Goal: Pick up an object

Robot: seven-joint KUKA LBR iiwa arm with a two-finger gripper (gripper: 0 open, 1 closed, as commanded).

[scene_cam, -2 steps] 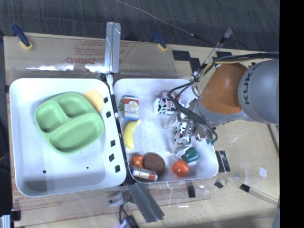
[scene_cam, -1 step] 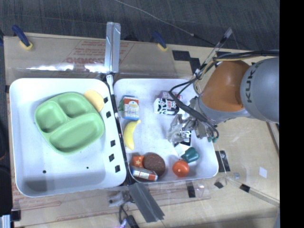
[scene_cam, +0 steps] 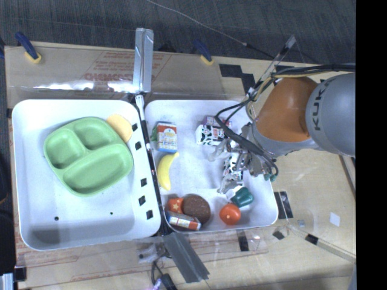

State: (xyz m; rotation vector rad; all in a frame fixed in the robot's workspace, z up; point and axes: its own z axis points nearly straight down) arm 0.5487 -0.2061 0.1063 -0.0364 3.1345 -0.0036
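The right bin (scene_cam: 181, 110) holds several small objects. Among them are a juice carton (scene_cam: 166, 136), a banana (scene_cam: 166, 169), a black-and-white cow-patterned item (scene_cam: 210, 135), a brown round piece (scene_cam: 196, 206), a red tomato (scene_cam: 230, 214) and a teal-green piece (scene_cam: 243, 196). My gripper (scene_cam: 231, 175) reaches in from the right and hangs low over the bin's right half. It is just above the teal-green piece and below the cow-patterned item. Cables and the wrist hide its tip, and I see nothing held in it.
The left bin (scene_cam: 36, 222) holds a green divided plate (scene_cam: 91, 153), with a yellow piece (scene_cam: 120, 125) at the plate's upper right. A small red item (scene_cam: 175, 203) and a red-and-white tube (scene_cam: 184, 223) lie near the right bin's front wall. A metal divider (scene_cam: 143, 59) stands between the bins.
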